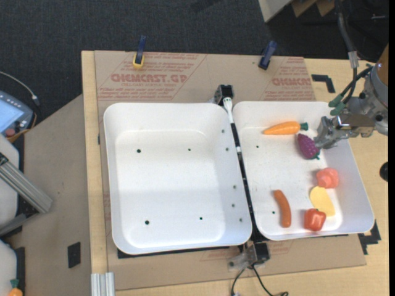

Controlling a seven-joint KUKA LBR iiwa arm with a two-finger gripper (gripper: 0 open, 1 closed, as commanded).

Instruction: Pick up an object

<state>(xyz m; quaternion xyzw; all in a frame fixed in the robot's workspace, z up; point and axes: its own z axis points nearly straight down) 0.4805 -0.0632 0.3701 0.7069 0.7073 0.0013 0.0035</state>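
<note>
I've got the gripper [325, 134] down in the right bin [265, 227], touching the upper right side of the purple eggplant toy [307, 146]; can't tell its state from this angle. Eggplant lies near the bin's top right, just below the toy carrot [281, 128]. It looks like light, hard, slick plastic with a rounded body, so I'd pinch across its fat middle, since the ends would likely slip out.
</note>
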